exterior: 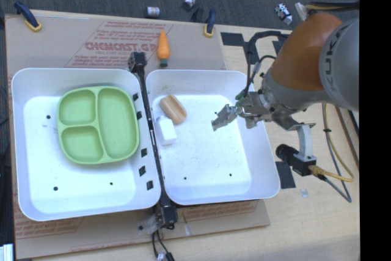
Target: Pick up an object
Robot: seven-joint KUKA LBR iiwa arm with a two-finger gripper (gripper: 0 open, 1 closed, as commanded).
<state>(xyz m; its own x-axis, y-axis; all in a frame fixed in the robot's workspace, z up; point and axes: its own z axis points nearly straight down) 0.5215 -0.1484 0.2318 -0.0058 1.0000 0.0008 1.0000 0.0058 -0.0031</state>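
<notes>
Bread roll [173,109] lies left of my end effector [221,120]; its grip state I cannot tell; descending here risks missing.

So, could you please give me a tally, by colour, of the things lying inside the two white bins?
Green: 1, the divided plate in the left bin.
Tan: 1, the bread roll in the right bin.
White: 1, the small block beside the roll.
Total: 3.
</notes>
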